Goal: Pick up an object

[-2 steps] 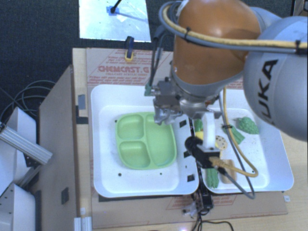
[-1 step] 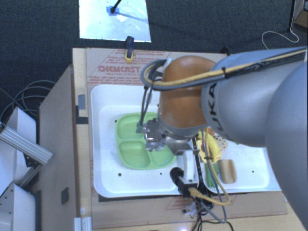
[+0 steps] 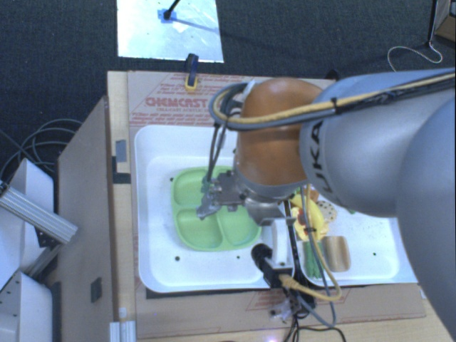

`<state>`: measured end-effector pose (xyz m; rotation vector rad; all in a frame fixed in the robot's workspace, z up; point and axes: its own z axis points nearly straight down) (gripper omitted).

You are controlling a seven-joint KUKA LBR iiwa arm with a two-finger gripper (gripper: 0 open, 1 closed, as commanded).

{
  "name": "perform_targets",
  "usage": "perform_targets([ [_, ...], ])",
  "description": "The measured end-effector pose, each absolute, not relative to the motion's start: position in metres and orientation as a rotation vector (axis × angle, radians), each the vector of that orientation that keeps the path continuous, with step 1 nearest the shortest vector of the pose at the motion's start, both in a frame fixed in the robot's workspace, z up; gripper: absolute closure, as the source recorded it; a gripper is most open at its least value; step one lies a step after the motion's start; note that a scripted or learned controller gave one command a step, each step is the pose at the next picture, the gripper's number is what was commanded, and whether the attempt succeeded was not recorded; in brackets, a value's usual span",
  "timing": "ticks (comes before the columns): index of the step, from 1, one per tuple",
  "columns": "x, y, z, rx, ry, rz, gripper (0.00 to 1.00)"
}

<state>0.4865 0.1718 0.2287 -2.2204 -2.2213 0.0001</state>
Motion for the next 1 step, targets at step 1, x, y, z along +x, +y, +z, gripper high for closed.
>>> perform_targets([
  [1, 0.4900, 0.1192, 0.0964, -2.227, -2.223, -0.012, 0.00],
])
